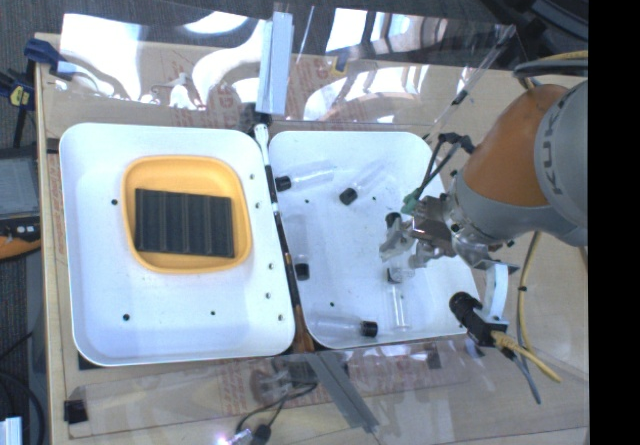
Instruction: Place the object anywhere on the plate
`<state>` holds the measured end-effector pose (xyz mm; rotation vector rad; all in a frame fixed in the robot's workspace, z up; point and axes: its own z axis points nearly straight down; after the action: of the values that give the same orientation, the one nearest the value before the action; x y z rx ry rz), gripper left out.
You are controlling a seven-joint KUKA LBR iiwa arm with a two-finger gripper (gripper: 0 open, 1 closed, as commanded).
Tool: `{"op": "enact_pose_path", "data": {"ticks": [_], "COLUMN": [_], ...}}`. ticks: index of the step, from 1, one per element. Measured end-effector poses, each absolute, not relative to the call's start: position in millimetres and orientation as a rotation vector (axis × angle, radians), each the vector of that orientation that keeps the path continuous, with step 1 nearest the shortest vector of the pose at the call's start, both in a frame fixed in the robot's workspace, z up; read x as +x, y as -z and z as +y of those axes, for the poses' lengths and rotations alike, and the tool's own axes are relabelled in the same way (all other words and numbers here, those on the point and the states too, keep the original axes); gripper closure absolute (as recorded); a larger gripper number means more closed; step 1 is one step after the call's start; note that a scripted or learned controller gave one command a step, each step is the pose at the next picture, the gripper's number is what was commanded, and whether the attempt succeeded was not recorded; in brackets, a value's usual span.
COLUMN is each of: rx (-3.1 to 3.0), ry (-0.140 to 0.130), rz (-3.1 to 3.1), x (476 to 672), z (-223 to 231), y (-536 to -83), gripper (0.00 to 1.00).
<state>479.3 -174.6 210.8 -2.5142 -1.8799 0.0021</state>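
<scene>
A wooden surface (50, 263) carries two white bins side by side: the left bin (90, 323) holds a yellow plate (185, 178) with a dark ridged centre, and the right bin (340, 278) holds several clear tubes with black caps scattered about. The claw (400, 245) hangs low over the right bin's right half, just above one clear tube (398, 305). Whether the claw is wide or narrow cannot be told here.

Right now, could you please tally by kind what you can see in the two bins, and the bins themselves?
White bins: 2
Yellow plate: 1
Dark ridged block on the plate: 1
Black caps of clear tubes: 4
Total: 8
</scene>
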Motion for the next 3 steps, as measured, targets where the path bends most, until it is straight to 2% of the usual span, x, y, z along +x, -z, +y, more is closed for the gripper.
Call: {"op": "enact_pose_path", "data": {"ticks": [1,2,3], "rx": [-2.381,-2.242,-2.141], "ry": [-0.002,-0.005,-0.004], "rz": [-2.042,-2.19,-2.294], "x": [476.4,476.1,527.3], "z": [-147,-112,-84], "y": [-190,-200,-190], "gripper": [1.0,1.0,1.0]}}
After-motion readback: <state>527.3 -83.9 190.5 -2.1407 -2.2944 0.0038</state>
